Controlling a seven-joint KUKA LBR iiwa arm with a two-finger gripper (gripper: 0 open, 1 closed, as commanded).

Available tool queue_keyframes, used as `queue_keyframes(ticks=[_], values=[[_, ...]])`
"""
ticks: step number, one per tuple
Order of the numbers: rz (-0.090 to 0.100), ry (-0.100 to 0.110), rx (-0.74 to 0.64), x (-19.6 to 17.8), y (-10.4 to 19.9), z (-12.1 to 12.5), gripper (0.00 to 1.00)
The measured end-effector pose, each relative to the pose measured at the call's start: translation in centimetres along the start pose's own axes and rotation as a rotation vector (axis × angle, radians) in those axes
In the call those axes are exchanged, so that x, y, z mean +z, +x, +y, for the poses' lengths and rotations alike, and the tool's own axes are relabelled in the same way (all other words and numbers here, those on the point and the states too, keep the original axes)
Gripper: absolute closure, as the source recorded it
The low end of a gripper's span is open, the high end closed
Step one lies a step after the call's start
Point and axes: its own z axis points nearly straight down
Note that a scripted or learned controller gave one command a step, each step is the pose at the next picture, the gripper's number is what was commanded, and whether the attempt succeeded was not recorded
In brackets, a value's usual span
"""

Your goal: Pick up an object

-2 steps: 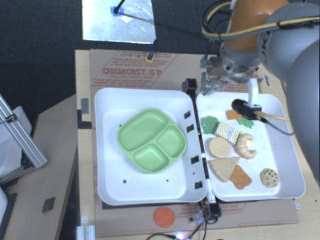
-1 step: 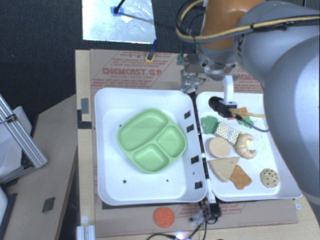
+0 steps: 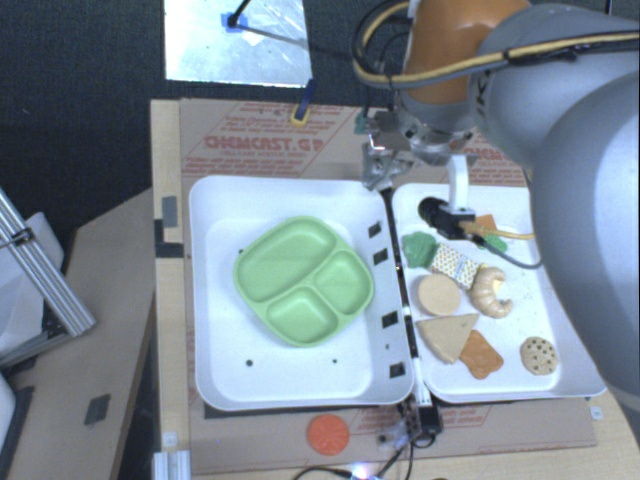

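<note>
You can read "CHEMCAST GP" in red capitals on the flat brown cardboard sheet (image 3: pixel 250 128); its other red print is illegible.

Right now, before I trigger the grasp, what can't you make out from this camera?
- Right bin: its right side is hidden behind the arm in the camera view.
- Whatever lies under the gripper: covered by the gripper itself, camera view.
- Green piece in the right bin: too small and blurred to identify.

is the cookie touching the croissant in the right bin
Apart. The camera view shows a plain strip of bare white right bin floor between the cookie and the croissant.
</note>
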Motion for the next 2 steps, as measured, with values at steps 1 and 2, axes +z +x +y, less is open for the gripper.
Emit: queue_keyframes(ticks=[1,2], values=[[-0.001,-0.001,-0.001,1.5,0.7,0.8,1.0],[-0.001,0.001,0.006,1.0,-0.2,-0.8,1.0]])
